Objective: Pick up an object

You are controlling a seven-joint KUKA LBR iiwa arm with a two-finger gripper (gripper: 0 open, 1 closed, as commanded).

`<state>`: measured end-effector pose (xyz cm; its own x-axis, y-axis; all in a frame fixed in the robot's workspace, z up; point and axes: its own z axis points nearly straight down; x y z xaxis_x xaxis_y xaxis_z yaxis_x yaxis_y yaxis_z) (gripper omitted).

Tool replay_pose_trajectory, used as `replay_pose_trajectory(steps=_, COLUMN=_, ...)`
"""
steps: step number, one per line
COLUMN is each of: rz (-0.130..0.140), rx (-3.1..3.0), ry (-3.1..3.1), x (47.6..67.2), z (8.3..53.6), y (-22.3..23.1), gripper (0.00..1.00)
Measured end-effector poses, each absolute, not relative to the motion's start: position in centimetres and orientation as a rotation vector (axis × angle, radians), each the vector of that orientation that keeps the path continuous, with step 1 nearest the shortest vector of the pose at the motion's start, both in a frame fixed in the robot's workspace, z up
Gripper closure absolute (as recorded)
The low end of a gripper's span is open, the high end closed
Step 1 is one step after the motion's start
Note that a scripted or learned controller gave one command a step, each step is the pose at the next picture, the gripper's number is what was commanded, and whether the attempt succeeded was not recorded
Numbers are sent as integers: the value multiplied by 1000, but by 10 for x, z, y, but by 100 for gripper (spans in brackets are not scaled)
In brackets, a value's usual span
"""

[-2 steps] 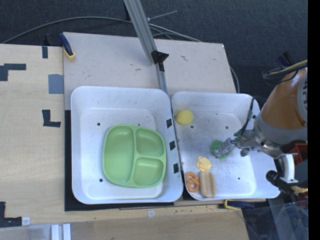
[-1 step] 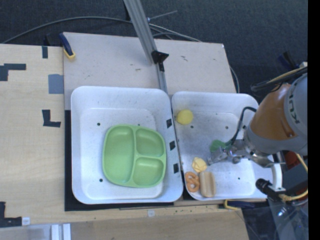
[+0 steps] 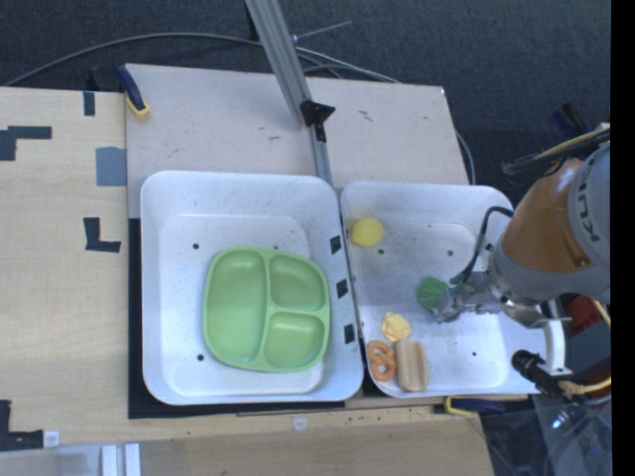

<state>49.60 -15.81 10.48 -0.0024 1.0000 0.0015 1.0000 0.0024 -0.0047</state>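
In the camera view the arm [image 3: 556,236] reaches in from the right over the right bin [image 3: 397,201], its gripper [image 3: 451,300] low and just beside a small green object [image 3: 431,291]; whether it is wide, narrow or holding cannot be told. A yellow ball [image 3: 367,232] lies near that bin's far left corner, while a yellow piece [image 3: 396,325], a pretzel [image 3: 380,360] and a hot dog bun [image 3: 411,364] cluster at its near edge. The left bin [image 3: 179,201] holds a green divided plate [image 3: 266,309].

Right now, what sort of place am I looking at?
Probably a robotics lab bench for grasping trials: a robot arm reaches over two white bins, one holding a green divided plate, the other toy food like a yellow ball.
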Motion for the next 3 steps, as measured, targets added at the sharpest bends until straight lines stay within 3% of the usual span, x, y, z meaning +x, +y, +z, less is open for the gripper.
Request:
replay_pose_trajectory(steps=2, rz=-4, rx=-2223, ry=-2228, x=504, z=230, y=-160, gripper=100)
replay_pose_trajectory(steps=3, rz=1, rx=-2219, ry=-2222, x=504, z=232, y=-159, gripper=100)
